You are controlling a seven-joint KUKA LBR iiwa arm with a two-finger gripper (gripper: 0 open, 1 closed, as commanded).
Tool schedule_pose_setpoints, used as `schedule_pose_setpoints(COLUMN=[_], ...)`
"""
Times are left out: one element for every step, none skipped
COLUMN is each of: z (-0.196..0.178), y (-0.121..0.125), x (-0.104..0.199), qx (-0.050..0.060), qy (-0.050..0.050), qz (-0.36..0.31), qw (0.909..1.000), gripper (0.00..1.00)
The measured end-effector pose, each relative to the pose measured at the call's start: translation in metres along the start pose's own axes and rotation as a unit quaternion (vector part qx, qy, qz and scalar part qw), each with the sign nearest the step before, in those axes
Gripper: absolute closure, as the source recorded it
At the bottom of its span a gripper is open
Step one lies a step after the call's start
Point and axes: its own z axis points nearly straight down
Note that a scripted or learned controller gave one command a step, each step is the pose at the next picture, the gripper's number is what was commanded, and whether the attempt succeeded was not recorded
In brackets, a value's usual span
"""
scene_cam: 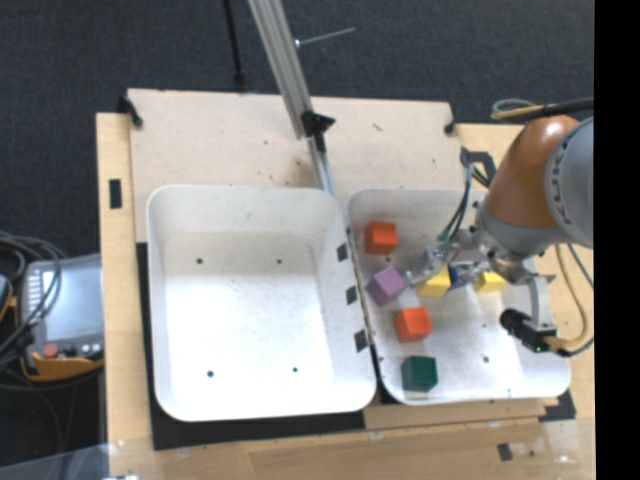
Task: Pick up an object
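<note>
Six small blocks lie in the right bin, which sits at the desk's right side. A yellow block rests near the bin's middle, right at the tip of the gripper, with a second yellow block just past it toward the bin's right edge. From where I stand I cannot tell whether the fingers are spread or closed, or whether they have hold of anything. A purple block lies tilted just beside the first yellow one, toward the wall shared with the other bin. An orange block sits nearer the bin's far edge, another orange block nearer the front, and a dark green block close to the front rim. The left bin sits against the right one. The arm reaches over the desk's right edge, its orange band above the wrist.
</note>
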Motion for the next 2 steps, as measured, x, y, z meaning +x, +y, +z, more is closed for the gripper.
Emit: schedule_pose_setpoints(z=[-0.014, -0.079], y=[0.002, 0.004], x=[-0.001, -0.002], qx=[-0.004, 0.001], qy=[0.001, 0.003], qz=[0.003, -0.003], qw=[1.0000, 1.0000], gripper=[1.00, 1.00])
